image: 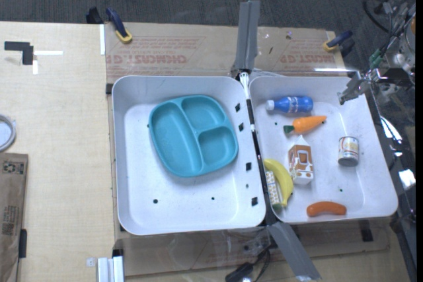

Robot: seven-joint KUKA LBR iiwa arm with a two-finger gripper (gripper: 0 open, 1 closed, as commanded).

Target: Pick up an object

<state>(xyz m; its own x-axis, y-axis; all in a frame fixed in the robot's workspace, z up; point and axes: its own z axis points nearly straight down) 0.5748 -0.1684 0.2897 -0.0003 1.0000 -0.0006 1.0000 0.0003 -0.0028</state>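
We see the gripper [349,93] at the right bin [370,142] rim; its grasp state is indeterminate. The left bin [132,142] holds a blue plate [193,135].

Blue bottle [291,104], carrot [308,123], can [348,150] in rt bin [379,162]

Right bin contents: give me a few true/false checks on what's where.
1. The blue bottle lies at the far end of the right bin. True.
2. The banana lies in the left bin. False: it lies in the right bin, by the divider.
3. The blue plate sits in the left bin. True.
4. The can touches the carrot. False: they lie apart.
5. The sausage lies near the right bin's near edge. True.
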